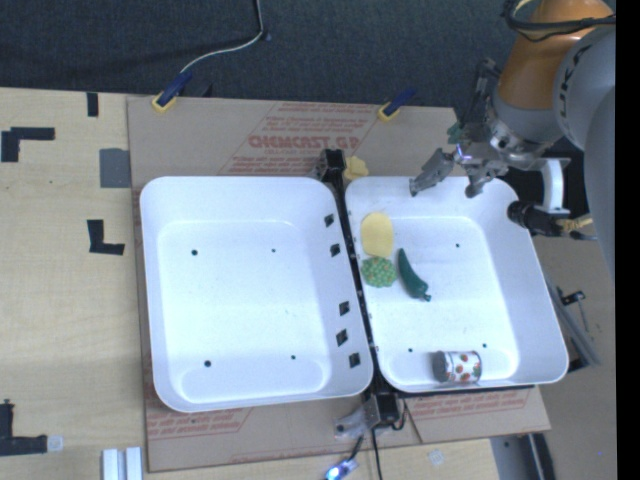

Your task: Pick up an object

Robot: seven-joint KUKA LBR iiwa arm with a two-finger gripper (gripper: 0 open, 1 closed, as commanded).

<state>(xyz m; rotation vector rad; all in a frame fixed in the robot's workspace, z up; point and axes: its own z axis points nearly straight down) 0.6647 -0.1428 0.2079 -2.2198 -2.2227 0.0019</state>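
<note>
The right bin (520,298) holds a pale yellow piece (377,233), a green bumpy ball (379,271) just below it, and a dark green pepper-shaped toy (412,275) to their right. A small can with red dots (457,367) lies on its side near the bin's front wall. My gripper (451,175) hangs over the back edge of the right bin, above and to the right of the yellow piece. Its two fingers are spread apart with nothing between them.
The left bin (170,268) stands beside the right one, with black clips (346,308) along the shared wall. Both rest on a cardboard sheet (280,138). A cable (225,53) with a yellow clamp runs at the back left.
</note>
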